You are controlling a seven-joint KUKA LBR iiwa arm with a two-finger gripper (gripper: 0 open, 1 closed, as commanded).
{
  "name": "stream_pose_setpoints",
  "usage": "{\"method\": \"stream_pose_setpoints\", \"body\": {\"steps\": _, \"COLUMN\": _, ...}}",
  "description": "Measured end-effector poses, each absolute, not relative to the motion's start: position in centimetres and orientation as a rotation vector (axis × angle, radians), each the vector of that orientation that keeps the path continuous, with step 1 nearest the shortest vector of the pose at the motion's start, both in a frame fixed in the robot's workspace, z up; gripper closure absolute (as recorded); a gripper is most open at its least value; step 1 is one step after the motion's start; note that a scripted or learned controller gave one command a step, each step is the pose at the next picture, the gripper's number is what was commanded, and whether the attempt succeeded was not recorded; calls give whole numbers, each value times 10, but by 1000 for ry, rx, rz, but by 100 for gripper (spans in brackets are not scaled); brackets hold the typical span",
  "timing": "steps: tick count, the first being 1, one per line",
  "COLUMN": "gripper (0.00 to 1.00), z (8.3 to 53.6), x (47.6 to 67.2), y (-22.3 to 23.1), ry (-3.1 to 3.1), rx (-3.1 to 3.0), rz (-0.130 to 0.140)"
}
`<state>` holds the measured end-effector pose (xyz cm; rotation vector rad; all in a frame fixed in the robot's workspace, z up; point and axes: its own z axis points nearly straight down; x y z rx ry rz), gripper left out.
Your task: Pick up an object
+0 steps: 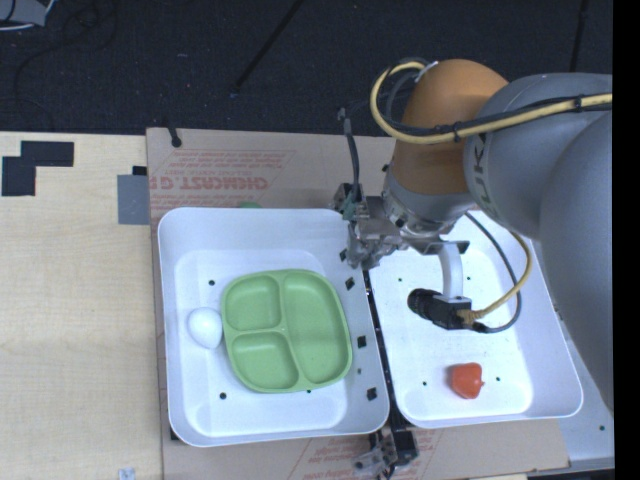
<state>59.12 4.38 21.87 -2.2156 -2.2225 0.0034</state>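
A small red-orange object [465, 380] lies in the right bin [545, 393] near its front. In the left bin [190, 238] rests a green three-compartment plate [287, 328], and a white egg-shaped object [205, 327] sits against the plate's left edge. My gripper [362, 240] hangs over the ridge between the two bins at their far end, well above and left of the red-orange object. I see nothing held in it.
A black part with a yellow cable [440, 309] hangs from the arm over the middle of the right bin. The grey arm covers the right bin's far right corner. Brown cardboard [250, 168] lies under both bins.
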Motion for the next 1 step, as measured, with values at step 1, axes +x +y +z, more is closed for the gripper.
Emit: {"method": "stream_pose_setpoints", "body": {"steps": 1, "gripper": 100, "z": 211, "x": 602, "y": 93, "ry": -2224, "rx": -2216, "rz": 2}}
